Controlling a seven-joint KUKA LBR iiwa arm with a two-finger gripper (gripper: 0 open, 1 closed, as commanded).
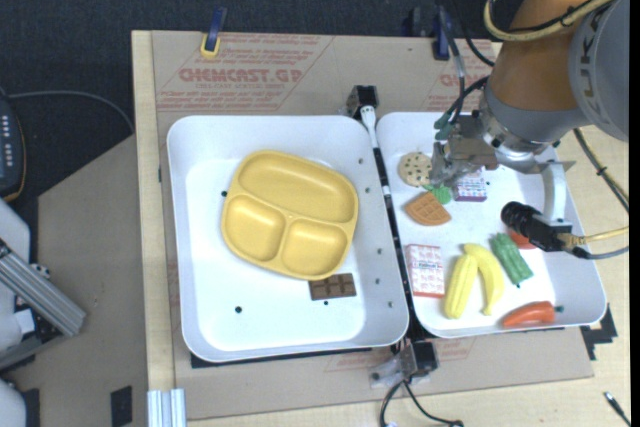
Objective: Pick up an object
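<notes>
Yellow: one tray, two bananas.

Even, bright overhead light is falling across the centre of the frame, washing the two white bins almost to glare. The dark floor along the top is staying dim. Soft shadows are pooling under the yellow tray. Small items at right are looking slightly soft.
</notes>
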